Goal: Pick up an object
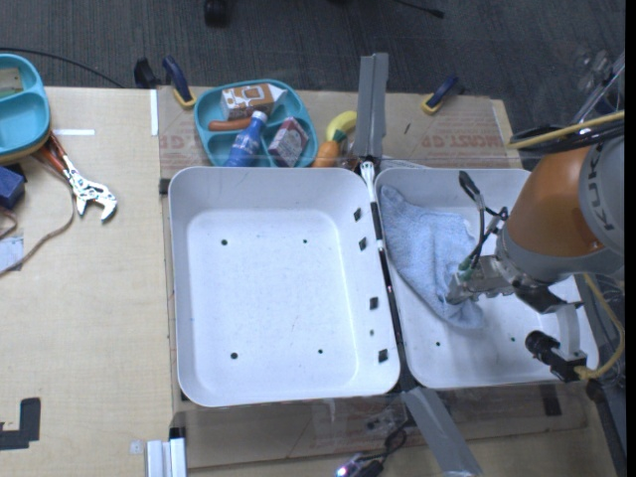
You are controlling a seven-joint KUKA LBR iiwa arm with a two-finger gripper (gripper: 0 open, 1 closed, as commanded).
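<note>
Left bin offers open floor; cloth and arm crowd the right bin.

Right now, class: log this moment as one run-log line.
arm: over right white bin | gripper: on crumpled pale blue cloth | lift: not yet

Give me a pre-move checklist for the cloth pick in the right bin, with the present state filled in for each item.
1. Target present: ok. A light blue cloth lies crumpled in the right bin.
2. Gripper position: ok. The gripper is down at the cloth's lower right edge.
3. Grasp confirmed: cannot tell. The contact between gripper and cloth is too small to make out.
4. Cloth free of the bin wall: not ok. Its left edge lies against the divider side.
5. Left bin as a drop spot: ok. Its floor shows bare white.
</note>
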